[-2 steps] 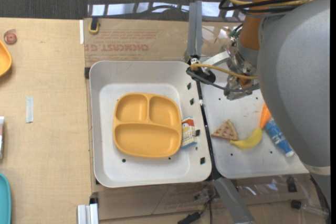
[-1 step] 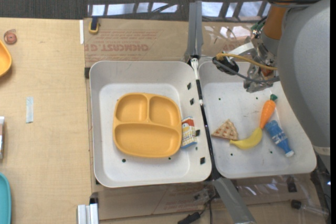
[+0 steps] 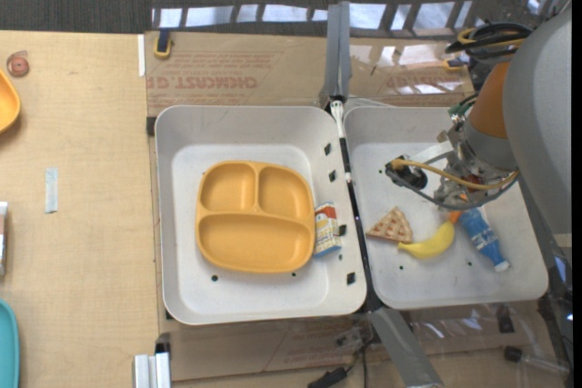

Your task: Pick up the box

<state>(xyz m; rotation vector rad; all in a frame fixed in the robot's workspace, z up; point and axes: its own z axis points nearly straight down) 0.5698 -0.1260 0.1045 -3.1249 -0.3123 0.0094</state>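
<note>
Box [image 3: 326, 230] sits in left bin [image 3: 182, 286], touching the yellow plate's [image 3: 255, 215] right edge. Claw [image 3: 450, 191] is over right bin [image 3: 518, 286], above banana [image 3: 429, 243] and blue tube [image 3: 482, 236]; its grip state can't be made out.

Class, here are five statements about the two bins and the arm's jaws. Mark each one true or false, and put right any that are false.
1. The orange divided plate lies in the left bin. True.
2. The small box sits in the right bin. False: it is in the left bin, against the plate's right edge.
3. The banana lies in the right bin, beside the waffle wedge. True.
4. The gripper is over the left bin. False: it is over the right bin, near the blue tube.
5. The box lies on top of the plate. False: it rests beside it.
</note>
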